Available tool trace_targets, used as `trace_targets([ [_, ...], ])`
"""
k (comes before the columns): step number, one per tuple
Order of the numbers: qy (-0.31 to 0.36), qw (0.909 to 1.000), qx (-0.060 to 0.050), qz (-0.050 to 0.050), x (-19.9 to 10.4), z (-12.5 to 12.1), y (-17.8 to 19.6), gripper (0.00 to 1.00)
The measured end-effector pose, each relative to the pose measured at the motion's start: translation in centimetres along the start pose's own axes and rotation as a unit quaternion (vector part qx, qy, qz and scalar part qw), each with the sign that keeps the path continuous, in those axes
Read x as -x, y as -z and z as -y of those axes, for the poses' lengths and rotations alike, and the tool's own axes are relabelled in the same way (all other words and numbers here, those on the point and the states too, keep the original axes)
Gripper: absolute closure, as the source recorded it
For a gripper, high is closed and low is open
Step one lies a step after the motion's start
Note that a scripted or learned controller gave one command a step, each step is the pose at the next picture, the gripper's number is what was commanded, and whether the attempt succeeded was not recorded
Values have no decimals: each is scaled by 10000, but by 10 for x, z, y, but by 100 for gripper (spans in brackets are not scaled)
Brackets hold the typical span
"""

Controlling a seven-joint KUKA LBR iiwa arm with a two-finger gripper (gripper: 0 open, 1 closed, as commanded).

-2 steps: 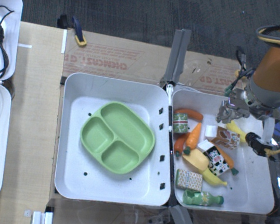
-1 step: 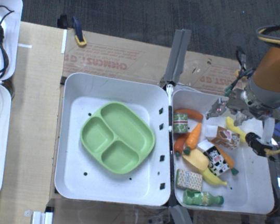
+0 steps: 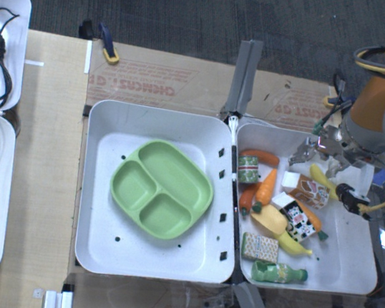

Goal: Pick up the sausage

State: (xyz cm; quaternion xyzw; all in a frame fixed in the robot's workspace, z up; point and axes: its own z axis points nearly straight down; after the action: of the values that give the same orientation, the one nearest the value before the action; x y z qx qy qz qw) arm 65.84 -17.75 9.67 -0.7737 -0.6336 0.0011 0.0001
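The sausage [image 3: 264, 156], a red-orange link, lies at the back left of the right bin [image 3: 346, 279], just behind a small green-labelled can [image 3: 248, 169]. My gripper [image 3: 319, 154] hangs over the back of the same bin, to the right of the sausage and apart from it. Nothing shows held in it. The arm's orange band [image 3: 381, 96] sits above the wrist at the far right.
Packed around the sausage are a carrot [image 3: 267, 186], a white cube [image 3: 290, 180], a cheese wedge [image 3: 269, 218], a banana [image 3: 295, 246], a cow-patterned carton [image 3: 299, 219], a cracker box [image 3: 259, 247] and a green bottle [image 3: 279, 273]. The left bin [image 3: 91, 242] holds a green divided plate [image 3: 161, 190].
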Motion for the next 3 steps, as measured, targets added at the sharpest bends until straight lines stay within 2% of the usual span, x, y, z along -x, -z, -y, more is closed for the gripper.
trace_targets([
  [1, -662, 9978, -3, -3, -65, 13, -6, 0],
  [2, -490, 9988, 7, 4, -61, 25, -5, 0],
  [3, -1461, 9892, -128, 48, -69, 20, -7, 0],
])
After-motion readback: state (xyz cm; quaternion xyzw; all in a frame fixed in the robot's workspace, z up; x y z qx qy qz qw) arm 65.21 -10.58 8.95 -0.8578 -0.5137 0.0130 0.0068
